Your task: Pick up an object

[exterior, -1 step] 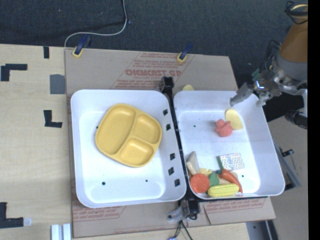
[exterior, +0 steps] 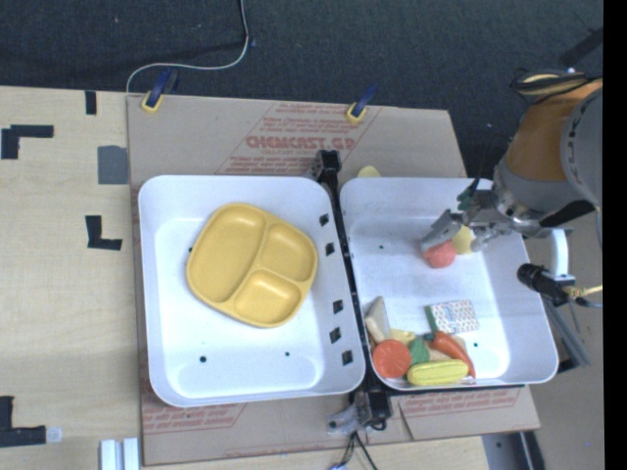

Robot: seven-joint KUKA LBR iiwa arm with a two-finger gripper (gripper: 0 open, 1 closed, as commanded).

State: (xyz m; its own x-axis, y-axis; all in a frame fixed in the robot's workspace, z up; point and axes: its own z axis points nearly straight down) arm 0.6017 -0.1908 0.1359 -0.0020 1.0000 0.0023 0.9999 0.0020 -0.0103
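Reaching in from the right, the gripper (exterior: 460, 231) hangs low over the upper middle of the right bin (exterior: 509, 267). Whether it is spread or closed cannot be told from this slant. A red ball (exterior: 441, 255) lies on the bin floor just below the gripper, touching it or nearly so; it does not show as pinched. A small pale yellow piece (exterior: 464, 240) sits right beside the ball, against the gripper.

More things crowd the bin's lower left corner. A red tomato (exterior: 391, 358) lies at the front, with a yellow corn cob (exterior: 437, 372) beside it along the front wall. An orange carrot (exterior: 452, 346) with a bit of green at its top rests just above the corn. A speckled packet (exterior: 454, 316) lies above the carrot, a little apart from the pile. A pale beige piece (exterior: 376, 318) leans by the left wall, above the tomato.

The left bin (exterior: 167, 311) holds a yellow tray (exterior: 253, 263) with three compartments, turned at a slant and set toward the bin's upper half. Nothing lies in the compartments.

Both bins rest on a cardboard sheet (exterior: 284, 140), touching along a row of black clips (exterior: 337, 306).
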